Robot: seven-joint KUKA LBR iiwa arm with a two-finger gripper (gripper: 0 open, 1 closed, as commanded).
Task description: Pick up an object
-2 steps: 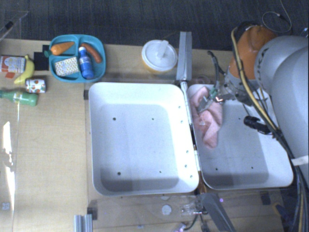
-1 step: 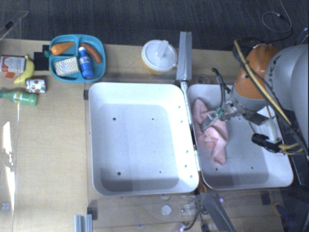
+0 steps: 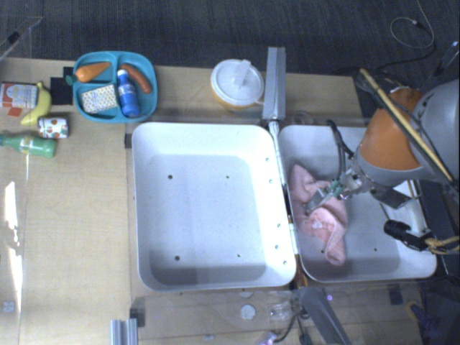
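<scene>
On the bench, the right bin [image 3: 374,261] has the gripper [image 3: 323,197] down on the pink cloth [image 3: 321,221], nine o'clock side; its grasp can't be told.

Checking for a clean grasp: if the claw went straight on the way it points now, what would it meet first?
Most likely the pink cloth in the right bin. The claw points down and left and already sits over the cloth's middle. Depth is unclear, so contact cannot be confirmed.
</scene>
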